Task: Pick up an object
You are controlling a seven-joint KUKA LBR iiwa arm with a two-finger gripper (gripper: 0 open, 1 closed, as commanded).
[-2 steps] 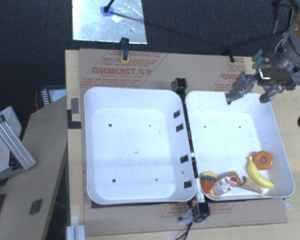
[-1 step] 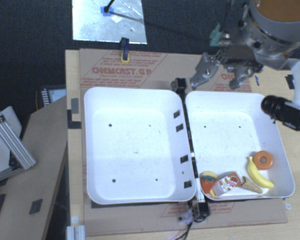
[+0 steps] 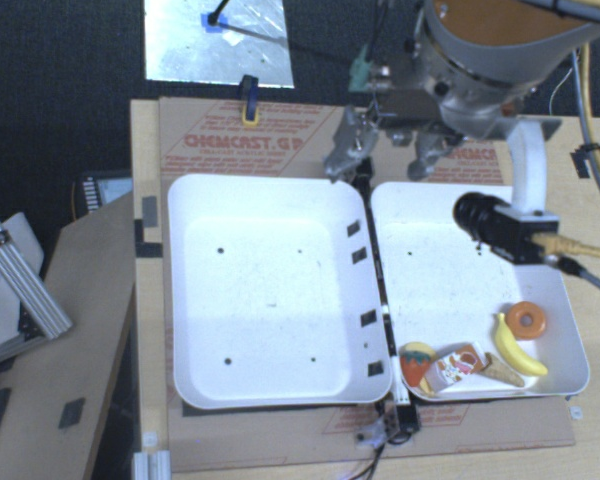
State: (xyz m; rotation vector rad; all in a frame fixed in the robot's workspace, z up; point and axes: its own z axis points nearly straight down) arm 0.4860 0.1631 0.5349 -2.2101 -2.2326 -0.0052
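Tool point(image 3: 384, 160) above far edge of bins, fingers spread wide, nothing between them. Objects clustered in right bin point(image 3: 430, 268) near corner: banana point(image 3: 518, 352), orange donut point(image 3: 526, 319) touching it, strawberry point(image 3: 417, 364), packet point(image 3: 454, 366). Left bin point(image 3: 270, 288) alongside on tabletop point(image 3: 145, 268).

Bench point(image 3: 145, 268) bears printed board point(image 3: 240, 133) (cardboard, perhaps), two white bins point(image 3: 180, 268) atop.

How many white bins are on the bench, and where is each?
2. The left bin lies in the middle of the bench. The right bin touches it on the right, holding toy food in its near corner.
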